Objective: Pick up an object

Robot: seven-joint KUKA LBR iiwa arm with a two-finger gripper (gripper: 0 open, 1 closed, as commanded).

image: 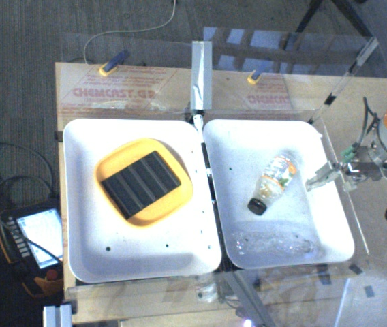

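Grey claw (318, 178) hangs over the right bin's (330, 247) right rim, its opening impossible to judge, gripping nothing; the bottle (274, 182) lies apart, mid-bin.

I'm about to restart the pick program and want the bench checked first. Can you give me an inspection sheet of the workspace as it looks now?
Surface: wooden bench bearing two shallow white bins, left bin and right bin, side by side.
Job's things: small clear plastic bottle with a black cap lying on its side in the right bin; yellow rounded block with a black ribbed top lying in the left bin.
Clutter: two yellow clamps on the bench's far edge.
End effector: end effector at the right bin's right rim, near the bottle but apart from it; nothing held.
Cables: thin cord on the floor beyond the bench; black cables at left.
Surroundings: grey carpet; handheld pendant at lower left.
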